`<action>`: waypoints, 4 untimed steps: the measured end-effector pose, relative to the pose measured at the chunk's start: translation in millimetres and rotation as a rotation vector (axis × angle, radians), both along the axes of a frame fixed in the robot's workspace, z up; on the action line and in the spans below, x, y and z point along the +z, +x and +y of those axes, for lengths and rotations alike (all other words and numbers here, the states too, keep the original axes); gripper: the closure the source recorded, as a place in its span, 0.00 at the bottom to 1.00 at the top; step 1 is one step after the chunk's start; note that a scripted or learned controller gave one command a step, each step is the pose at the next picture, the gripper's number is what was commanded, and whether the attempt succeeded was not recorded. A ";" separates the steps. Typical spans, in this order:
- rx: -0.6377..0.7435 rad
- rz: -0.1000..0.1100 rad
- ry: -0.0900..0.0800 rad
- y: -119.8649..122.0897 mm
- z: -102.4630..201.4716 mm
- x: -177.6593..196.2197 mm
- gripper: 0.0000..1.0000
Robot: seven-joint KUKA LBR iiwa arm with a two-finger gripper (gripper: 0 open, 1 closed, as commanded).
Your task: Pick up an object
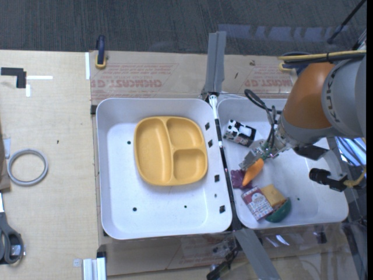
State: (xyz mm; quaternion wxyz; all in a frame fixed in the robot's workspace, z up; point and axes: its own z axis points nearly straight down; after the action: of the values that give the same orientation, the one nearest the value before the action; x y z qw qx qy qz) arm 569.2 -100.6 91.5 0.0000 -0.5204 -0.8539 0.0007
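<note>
The arm reaches in from the right and its pincer (260,156) sits low over the right bin (326,206), right at the top of an orange carrot-shaped toy (252,172); from where I stand it may be nipping the toy's upper end, but the tips are lost in cables and shadow, so I cannot tell whether they are apart or together. The risk lies in the crowding. The carrot toy lies toward that bin's left wall, touching a purple piece (236,178) on its left, with a red packet (256,203), a yellow block (272,194) and a green object (281,212) bunched just below it near the front edge. A grip on only the tapered end could let the toy swivel and slip out on the lift, or the pincer could drag a neighbour along. A black-and-white toy (239,132) sits apart toward the back left corner, clear of trouble. The bin floor is smooth white plastic, so anything nudged will slide freely. The left bin (111,174) carries a yellow divided plate (171,150). Beyond the bins the table (52,115) is pale wood, with a grey ring (26,167) near its left edge, cardboard (151,77) under the bins at the back, and dark carpet (145,10) behind.
</note>
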 end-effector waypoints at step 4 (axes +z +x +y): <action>-0.334 0.000 0.000 -89.4 15.8 99.4 0.00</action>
State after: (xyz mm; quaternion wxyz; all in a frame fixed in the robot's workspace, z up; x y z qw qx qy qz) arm 479.7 -84.8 191.0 0.0000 -0.6552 -0.7555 0.0008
